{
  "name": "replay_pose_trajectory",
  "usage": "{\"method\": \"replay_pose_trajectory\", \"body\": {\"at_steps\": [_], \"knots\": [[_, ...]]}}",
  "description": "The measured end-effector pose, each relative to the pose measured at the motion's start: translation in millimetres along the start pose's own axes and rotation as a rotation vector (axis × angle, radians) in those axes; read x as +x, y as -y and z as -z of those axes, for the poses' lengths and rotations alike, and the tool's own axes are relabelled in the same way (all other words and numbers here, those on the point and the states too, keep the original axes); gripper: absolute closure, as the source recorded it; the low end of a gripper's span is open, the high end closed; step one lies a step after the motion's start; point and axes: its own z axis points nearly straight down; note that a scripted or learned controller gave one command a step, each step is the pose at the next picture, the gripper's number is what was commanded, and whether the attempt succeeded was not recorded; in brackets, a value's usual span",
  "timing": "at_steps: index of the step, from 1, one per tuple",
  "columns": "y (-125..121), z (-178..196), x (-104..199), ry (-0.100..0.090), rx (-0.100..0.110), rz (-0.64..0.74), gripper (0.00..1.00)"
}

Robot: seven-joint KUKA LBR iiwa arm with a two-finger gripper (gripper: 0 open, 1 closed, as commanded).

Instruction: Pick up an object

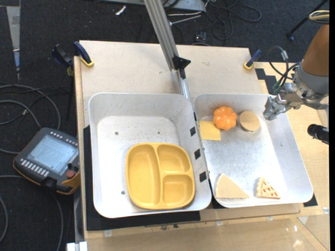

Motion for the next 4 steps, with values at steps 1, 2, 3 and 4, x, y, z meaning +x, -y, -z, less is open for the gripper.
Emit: {"method": "replay_pose_trajectory", "body": {"at_steps": [1, 2, 3, 4], "knots": [[6, 55, -6, 0.002, -0.006, -0.001, 1.00], [-4, 42, 47, -0.002, 0.001, 0.006, 1.00], [-13, 49, 105, -0.003, -0.001, 0.007, 1.00], [-13, 54, 156, -0.003, 0.000, 0.007, 1.00]]}}
